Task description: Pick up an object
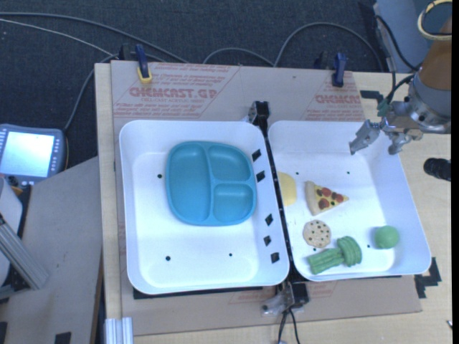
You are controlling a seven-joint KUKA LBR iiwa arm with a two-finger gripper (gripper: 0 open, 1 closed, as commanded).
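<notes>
Dark carpet surrounds a brown board-topped bench (215, 84) bearing two shallow white bins side by side. At centre left, the left white bin (143, 264) holds a blue divided plastic plate (211, 183). At centre right, the right white bin (405, 192) holds a pale yellow rounded piece (287, 189) against its left wall, a toy pizza slice (324, 196), a chocolate-chip toy cookie (316, 233), a green toy broccoli stalk (335, 255) and a small green ball (386, 237) — all in its lower half. At upper right, the two-finger gripper (379, 140) hangs over that bin's upper right corner, fingers spread apart with nothing between them — well apart from the toys
</notes>
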